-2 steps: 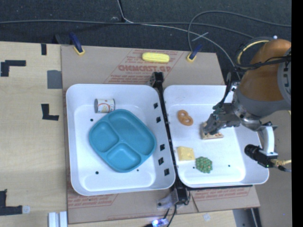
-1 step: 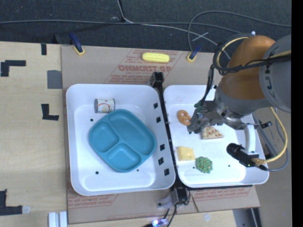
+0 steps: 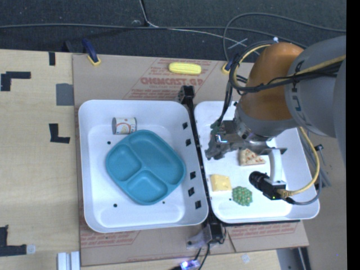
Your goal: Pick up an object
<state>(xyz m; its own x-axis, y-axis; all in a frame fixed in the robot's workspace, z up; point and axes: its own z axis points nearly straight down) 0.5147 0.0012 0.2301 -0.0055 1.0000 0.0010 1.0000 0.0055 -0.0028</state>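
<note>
Camera view: two bins [image 3: 90, 167], one plate [image 3: 145, 166], one can [image 3: 124, 125].

**Grey robot arm with an orange band**

A thick, rounded arm [image 3: 320, 89] in smooth grey; a glossy orange band [image 3: 270, 83] wraps the segment above the wrist; thin yellow and black cables [image 3: 314, 167] loop alongside it; the end effector [image 3: 220, 146] is dark metal, blocky, with small grey parts.
</note>
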